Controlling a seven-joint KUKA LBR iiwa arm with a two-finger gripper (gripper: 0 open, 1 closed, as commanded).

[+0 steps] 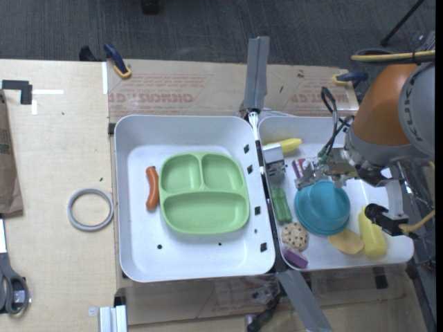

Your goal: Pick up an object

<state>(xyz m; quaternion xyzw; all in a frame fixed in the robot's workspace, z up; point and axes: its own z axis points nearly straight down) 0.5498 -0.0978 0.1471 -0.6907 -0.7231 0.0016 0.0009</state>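
Claw (313,173) crowded in over the right bin (398,254).
Its grip I couldn't tell. A blue bowl (322,207) sat just beneath it, a cookie (295,236) and a yellow bottle (372,232) nearby.

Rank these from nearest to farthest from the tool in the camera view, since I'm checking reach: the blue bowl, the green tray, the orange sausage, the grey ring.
1. Blue bowl, right bin, just below the tool.
2. Green tray, middle of the left bin.
3. Orange sausage, left of the tray.
4. Grey ring, on the bench outside the bins.
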